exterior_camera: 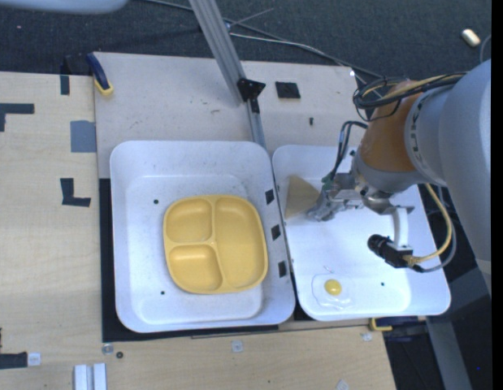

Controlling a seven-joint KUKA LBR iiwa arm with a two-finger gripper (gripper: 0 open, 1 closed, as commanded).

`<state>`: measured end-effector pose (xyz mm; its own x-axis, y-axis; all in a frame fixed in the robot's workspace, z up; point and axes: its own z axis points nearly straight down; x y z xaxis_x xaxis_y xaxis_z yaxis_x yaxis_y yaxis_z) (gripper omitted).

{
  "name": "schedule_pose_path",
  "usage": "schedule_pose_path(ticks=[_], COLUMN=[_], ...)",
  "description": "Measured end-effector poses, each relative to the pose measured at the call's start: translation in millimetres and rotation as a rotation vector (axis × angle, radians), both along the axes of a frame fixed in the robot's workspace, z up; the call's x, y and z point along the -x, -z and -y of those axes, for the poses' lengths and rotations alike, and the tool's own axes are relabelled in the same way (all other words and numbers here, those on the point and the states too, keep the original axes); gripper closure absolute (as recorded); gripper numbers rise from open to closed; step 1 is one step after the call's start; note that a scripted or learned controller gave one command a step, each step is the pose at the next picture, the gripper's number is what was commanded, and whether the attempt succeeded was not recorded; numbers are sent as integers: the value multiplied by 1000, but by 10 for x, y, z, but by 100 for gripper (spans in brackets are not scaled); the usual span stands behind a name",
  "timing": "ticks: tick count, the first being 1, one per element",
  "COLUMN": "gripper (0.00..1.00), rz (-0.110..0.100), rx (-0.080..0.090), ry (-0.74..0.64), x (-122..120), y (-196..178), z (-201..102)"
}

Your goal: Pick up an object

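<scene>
A yellow divided plate [214,243] lies flat in the left bin [133,169]. A toy fried egg [331,289], white with a yellow yolk, rests near the front of the right bin [422,295]. A tan flat piece [299,195] sits at the right bin's far left side. My gripper [323,209] hangs low over the right bin, just right of the tan piece and behind the egg. Nothing shows between its fingers.
A slanted metal pole [227,43] rises from a black clamp behind the bins. A blue and yellow clip [99,73] lies at the bench's far left corner. Black cables [422,242] loop off the wrist over the right bin.
</scene>
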<state>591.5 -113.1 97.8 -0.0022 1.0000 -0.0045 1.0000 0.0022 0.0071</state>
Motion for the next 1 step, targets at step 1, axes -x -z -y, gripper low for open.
schedule_pose_path(ticks=[1], gripper=[100], rz=[-6], rx=[-5], ry=[1], x=[54], y=[-448], z=[-48])
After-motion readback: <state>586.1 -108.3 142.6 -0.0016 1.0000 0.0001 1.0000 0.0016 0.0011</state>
